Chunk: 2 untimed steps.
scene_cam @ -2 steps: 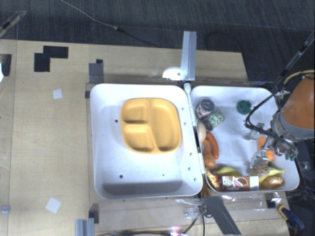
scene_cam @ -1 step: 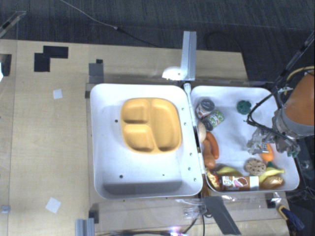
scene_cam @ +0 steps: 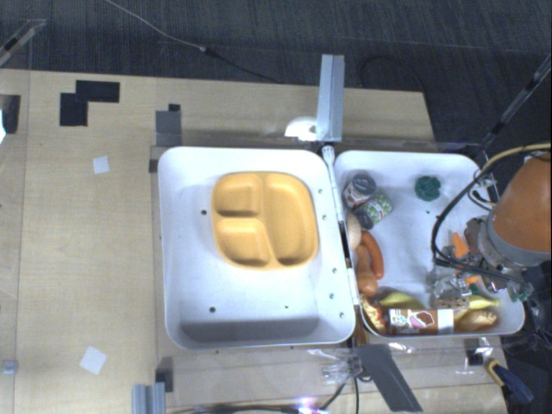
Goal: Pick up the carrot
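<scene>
1 carrot [scene_cam: 369, 261] | right bin [scene_cam: 405, 164] left side | fingers [scene_cam: 450, 290] well apart from it | grip state: cannot tell

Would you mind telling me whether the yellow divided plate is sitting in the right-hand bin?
No, the yellow divided plate lies in the left bin, while the right bin holds the food items.

My arm, reaching in at the frame's right edge

Its grey arm with orange band [scene_cam: 524, 207] sits at mid-right; the metal two-finger gripper [scene_cam: 452, 290] points down toward lower right.
</scene>
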### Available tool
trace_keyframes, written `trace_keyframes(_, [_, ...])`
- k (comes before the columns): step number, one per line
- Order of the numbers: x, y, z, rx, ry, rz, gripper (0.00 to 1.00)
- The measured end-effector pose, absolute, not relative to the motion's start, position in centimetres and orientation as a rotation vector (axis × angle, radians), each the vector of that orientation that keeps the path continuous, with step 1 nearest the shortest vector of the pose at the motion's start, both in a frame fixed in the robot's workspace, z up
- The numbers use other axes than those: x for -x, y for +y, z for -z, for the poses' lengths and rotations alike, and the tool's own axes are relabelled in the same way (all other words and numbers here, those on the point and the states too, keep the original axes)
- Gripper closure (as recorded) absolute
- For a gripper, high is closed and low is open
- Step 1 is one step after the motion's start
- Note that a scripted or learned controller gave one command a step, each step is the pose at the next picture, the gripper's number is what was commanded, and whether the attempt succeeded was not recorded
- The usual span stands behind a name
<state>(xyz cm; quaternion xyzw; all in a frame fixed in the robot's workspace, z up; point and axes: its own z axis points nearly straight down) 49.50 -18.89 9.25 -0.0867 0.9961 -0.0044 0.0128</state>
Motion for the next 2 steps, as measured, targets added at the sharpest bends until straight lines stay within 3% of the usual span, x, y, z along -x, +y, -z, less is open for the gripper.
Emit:
trace_keyframes(1, [-50.40, -17.29, -9.19, 0.677, 3.048, 0.020, 1.00])
trace_keyframes(2, [-50.42, -17.02, -9.07, 0.682, 3.047, 0.014, 0.00])
